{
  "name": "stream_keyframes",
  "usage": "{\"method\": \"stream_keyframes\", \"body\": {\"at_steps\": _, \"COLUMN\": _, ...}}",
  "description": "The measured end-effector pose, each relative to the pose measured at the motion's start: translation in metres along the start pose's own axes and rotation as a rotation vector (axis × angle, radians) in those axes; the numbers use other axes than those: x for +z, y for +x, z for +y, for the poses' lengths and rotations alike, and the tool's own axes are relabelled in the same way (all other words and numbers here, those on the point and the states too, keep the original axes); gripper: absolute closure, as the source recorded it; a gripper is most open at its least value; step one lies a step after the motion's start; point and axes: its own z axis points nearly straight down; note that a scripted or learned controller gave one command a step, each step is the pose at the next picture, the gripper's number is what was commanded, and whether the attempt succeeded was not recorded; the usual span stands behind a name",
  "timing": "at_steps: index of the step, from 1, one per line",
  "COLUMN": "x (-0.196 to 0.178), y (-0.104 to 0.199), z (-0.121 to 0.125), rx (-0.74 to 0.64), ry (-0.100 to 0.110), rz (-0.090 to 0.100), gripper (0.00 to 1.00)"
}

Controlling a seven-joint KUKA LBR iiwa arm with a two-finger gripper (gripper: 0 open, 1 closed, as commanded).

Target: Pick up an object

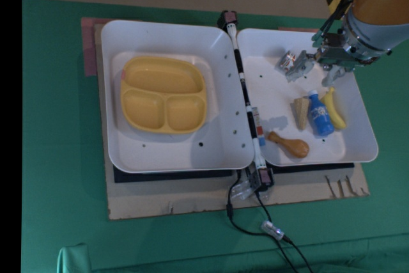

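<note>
Banana [334,108], bottle [319,115] and cone [300,111] crowd together lower right. My gripper [314,68] hangs open, seemingly empty; descending, I might nudge neighbours apart.

We're seeing glossy white plastic bins [167,35], a smooth yellow plastic tray [164,94], matt green cloth [57,137] over the counter, rough brown cardboard [192,204] beneath, and a shiny blue plastic bottle [319,114].

Grey arm with orange band entering from the upper right of the frame, wrist angled down and left, hand [316,70] with two fingers [298,68] spread apart, nothing between them
</note>
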Motion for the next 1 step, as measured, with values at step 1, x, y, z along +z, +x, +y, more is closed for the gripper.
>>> {"method": "stream_keyframes", "body": {"at_steps": 1, "x": 0.0869, "y": -0.0777, "z": 0.0269, "rx": 0.0, "ry": 0.0, "rz": -0.005, "gripper": 0.0}}
